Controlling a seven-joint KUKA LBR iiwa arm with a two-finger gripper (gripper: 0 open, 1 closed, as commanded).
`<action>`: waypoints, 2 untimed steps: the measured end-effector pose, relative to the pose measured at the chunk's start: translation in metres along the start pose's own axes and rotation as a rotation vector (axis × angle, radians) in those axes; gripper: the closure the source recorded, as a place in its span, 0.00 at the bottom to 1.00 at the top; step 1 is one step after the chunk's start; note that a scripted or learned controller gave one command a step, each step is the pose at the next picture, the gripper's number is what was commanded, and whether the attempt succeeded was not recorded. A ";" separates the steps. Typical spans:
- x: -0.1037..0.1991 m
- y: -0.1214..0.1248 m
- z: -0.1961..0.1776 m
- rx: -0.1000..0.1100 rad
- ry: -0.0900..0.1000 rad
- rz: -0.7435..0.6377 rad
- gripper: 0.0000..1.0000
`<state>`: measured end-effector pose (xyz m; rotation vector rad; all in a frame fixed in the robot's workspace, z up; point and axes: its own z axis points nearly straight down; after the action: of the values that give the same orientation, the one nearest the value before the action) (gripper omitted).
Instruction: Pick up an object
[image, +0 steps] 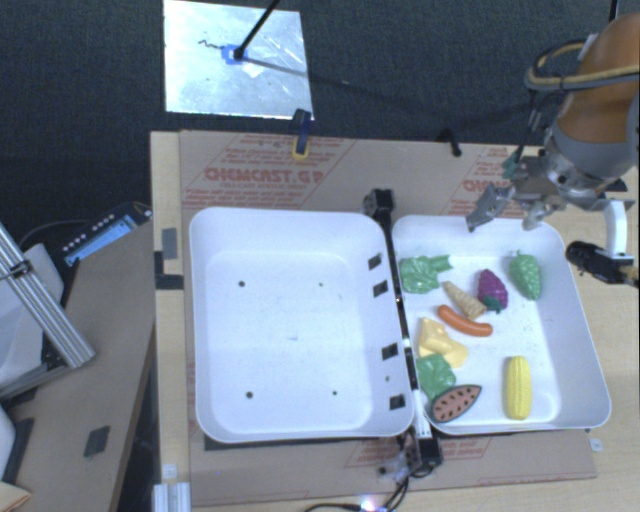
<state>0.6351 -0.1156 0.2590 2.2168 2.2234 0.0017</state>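
Observation:
The right white bin holds several toy foods. Among them are a green leafy piece, a purple eggplant, a green pepper, a tan cone, an orange sausage, a yellow wedge, another green piece, a watermelon slice and a corn cob. My gripper hangs over the bin's far rim, above and behind the pepper. Its fingers are spread open with nothing between them.
The left white bin sits beside the right one, joined along a black hinged divider. Both rest on a cardboard sheet. A shiny metal plate lies at the back, and a metal frame stands at left.

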 end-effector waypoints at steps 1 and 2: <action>-0.051 0.007 0.148 0.009 0.000 0.005 0.00; -0.057 -0.050 0.175 0.004 0.001 0.004 0.00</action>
<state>0.5857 -0.1729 0.0834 2.2237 2.2216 -0.0024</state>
